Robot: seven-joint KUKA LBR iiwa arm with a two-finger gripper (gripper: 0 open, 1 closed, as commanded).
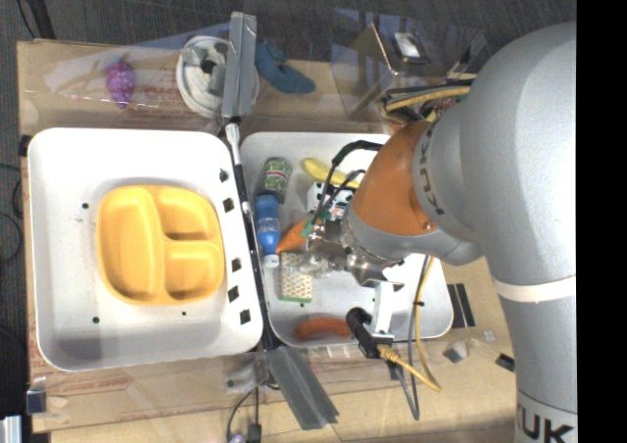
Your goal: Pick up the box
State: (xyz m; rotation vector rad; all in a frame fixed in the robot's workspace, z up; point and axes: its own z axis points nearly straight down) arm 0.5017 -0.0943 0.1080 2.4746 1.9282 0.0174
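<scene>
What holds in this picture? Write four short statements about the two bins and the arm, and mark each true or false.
1. The yellow tray lies in the left bin. True.
2. The arm reaches over the left bin. False: it hangs over the right bin.
3. The box lies in the right bin. True.
4. The blue bottle lies on the yellow tray. False: it lies in the right bin, along the wall beside the left bin.
</scene>
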